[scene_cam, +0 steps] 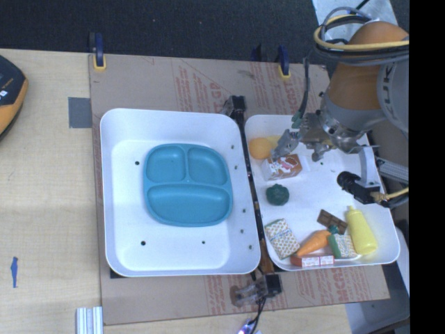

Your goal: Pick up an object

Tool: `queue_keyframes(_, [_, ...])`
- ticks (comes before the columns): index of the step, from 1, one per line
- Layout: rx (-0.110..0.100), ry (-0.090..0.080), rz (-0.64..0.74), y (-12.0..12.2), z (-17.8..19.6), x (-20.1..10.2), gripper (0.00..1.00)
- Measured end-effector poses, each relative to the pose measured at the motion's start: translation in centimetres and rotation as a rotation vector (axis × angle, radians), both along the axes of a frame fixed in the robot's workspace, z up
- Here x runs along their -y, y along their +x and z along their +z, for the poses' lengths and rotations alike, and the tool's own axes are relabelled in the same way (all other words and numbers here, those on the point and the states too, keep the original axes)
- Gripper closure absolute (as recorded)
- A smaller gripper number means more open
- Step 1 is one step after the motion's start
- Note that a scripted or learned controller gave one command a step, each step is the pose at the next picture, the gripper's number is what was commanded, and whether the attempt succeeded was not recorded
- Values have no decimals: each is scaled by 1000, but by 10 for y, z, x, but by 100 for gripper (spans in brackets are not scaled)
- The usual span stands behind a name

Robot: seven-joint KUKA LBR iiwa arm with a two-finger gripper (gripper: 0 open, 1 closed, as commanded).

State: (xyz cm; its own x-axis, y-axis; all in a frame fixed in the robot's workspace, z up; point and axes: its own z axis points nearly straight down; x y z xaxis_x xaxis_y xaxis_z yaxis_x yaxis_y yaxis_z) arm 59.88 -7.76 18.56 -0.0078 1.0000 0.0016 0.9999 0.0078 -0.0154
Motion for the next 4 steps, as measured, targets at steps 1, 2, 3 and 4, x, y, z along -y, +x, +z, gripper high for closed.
queue_keyframes(1, [19, -6, -1, 59, -76, 31, 0])
queue_keyframes(2, [19, -11, -10, -18, -89, 26, 0])
queue_keyframes(3, [14, -5, -3, -17, -81, 22, 100])
queue_keyframes(4, [16, 0, 0, -17, 10, -42, 100])
